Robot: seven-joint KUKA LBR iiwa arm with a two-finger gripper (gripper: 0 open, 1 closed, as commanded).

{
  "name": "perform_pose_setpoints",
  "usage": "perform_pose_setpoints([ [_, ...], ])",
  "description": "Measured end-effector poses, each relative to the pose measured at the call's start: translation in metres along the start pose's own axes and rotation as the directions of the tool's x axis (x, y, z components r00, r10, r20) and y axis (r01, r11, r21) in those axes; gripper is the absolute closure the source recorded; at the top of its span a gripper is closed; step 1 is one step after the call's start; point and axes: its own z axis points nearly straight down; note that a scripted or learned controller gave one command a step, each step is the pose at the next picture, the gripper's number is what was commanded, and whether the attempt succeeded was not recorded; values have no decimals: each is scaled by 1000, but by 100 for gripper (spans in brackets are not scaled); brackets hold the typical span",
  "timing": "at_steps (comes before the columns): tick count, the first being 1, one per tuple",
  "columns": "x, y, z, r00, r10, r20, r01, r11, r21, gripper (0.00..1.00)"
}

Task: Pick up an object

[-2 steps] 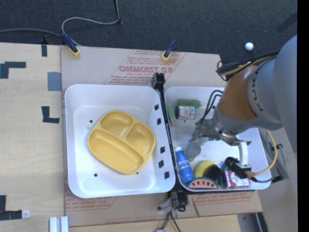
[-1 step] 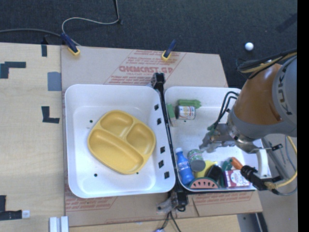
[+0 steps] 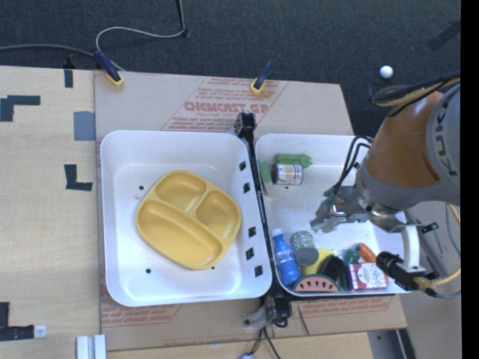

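The arm [image 3: 408,152] is reaching in from the right side of the frame, its orange band sitting above the grey wrist; the gripper [image 3: 327,217] is hanging over the middle of the right bin [image 3: 322,144], in the lower right of the frame, above bare white floor; whether it is spread wide or closed narrow cannot be told from this slant, and nothing is showing in its grasp.

The things to pick are lying in that right bin; a small can [image 3: 288,173] is lying on its side near the bin's upper left, touching a green object [image 3: 293,160] just behind it; both are sitting well apart from the gripper. Along the bin's lower edge a cluster is crowding together: a blue bottle [image 3: 284,260] is leaning by the divider, a green-topped tin [image 3: 303,242] is sitting just beside it, a yellow piece [image 3: 324,260] is lying next to that, a watermelon slice toy [image 3: 316,283] is resting at the bottom rim, and a red and white carton [image 3: 367,276] is lying toward the right with a small orange piece [image 3: 366,252] just above it.

The left bin [image 3: 123,200] is holding a yellow divided plate [image 3: 188,218], tilted diagonally at its centre; both bins are resting on a brown cardboard sheet [image 3: 217,107] held by two yellow clamps [image 3: 109,69] along its upper edge.
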Motion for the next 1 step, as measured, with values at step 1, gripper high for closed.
perform_pose_setpoints([
  [1, -12, 0, 1, 1000, 0, 0, 0, 1000, 1, 100],
])
